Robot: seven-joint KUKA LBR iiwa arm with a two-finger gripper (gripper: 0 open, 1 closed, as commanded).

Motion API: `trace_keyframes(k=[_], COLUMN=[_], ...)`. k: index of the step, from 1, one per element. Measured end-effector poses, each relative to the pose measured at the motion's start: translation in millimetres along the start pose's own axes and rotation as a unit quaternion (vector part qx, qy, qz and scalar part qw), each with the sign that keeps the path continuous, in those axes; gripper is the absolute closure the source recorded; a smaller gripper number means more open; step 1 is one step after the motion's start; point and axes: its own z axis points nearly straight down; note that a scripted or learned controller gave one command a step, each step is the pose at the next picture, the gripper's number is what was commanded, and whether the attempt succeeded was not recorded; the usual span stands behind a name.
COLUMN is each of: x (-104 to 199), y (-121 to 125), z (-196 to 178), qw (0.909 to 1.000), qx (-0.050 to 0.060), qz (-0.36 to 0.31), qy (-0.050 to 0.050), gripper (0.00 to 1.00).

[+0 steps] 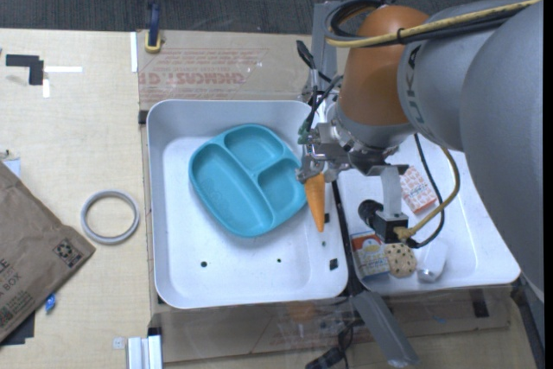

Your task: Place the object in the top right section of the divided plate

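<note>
My gripper [313,171] is hanging over the left bin [164,212], pinching the top of an orange carrot [316,201].
The carrot is dangling just beside the blue divided plate [248,179], at its right edge; I am judging I should carry it left over the top right section [261,142] before letting go.
</note>
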Motion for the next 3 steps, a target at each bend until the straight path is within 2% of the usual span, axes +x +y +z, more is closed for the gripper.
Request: trace_keyframes(k=[1, 2, 3], x=[0, 48, 46], y=[0, -73, -72], z=[0, 28, 20], qw=[1.0, 1.0, 1.0], qx=[0.0, 0.0, 0.001], qz=[0.0, -0.008, -0.005], qy=[0.0, -0.001, -0.001], gripper=[0.0, 0.0, 1.0])
